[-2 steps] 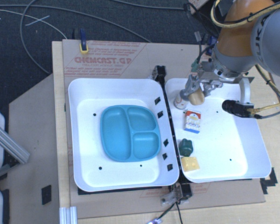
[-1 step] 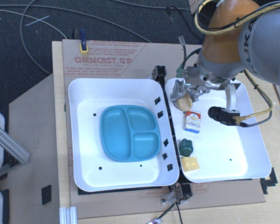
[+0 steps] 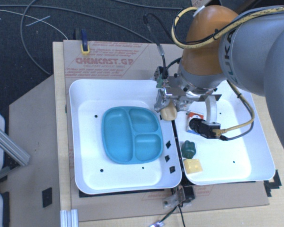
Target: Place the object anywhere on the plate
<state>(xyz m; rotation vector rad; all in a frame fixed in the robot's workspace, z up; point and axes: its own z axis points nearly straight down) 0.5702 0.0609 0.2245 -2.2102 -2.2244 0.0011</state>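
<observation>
Gripping tan object (image 3: 168,112), gripper (image 3: 167,109) fingertips mostly hidden beside plate (image 3: 132,134).

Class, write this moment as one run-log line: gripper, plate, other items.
gripper: tan object at its tip, above bin divider | blue plate: left bin | green object, yellow block: right bin

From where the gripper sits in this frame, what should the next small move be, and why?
Probably a short shift left, further over the blue plate, before lowering. The gripper sits at the divide between the two bins, and the small tan object at its tip hangs just past the plate's upper right rim, not yet above a compartment.
</observation>
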